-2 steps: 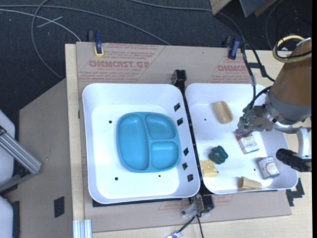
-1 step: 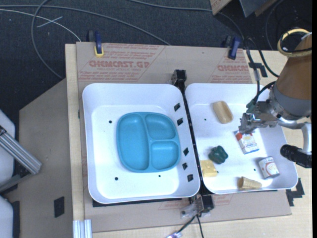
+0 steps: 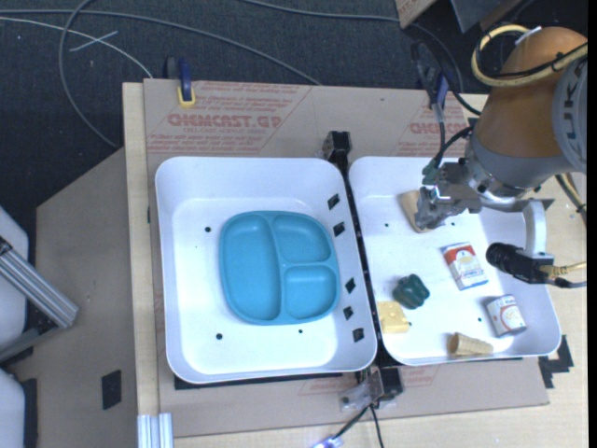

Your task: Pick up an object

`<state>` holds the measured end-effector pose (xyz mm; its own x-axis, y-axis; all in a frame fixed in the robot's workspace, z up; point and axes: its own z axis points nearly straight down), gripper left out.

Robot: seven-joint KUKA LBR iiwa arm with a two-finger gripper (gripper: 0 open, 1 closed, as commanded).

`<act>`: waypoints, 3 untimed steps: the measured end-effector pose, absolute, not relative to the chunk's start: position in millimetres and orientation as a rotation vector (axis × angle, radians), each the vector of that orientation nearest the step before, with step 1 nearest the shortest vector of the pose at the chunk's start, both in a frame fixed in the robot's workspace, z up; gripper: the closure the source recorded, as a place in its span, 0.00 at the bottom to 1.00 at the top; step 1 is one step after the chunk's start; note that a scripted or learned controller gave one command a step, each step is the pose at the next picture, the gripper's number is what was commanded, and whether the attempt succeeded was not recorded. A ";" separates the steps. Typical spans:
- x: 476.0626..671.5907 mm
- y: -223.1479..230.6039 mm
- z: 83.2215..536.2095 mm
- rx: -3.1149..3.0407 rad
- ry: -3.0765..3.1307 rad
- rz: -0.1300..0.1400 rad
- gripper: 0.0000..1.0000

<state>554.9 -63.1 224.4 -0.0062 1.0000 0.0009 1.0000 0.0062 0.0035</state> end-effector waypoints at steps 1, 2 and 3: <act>592.9 -16.8 227.0 2.213 2.228 0.006 1.00; 624.8 26.2 222.0 2.215 2.227 0.005 1.00; 634.8 80.4 229.8 2.214 2.228 0.006 1.00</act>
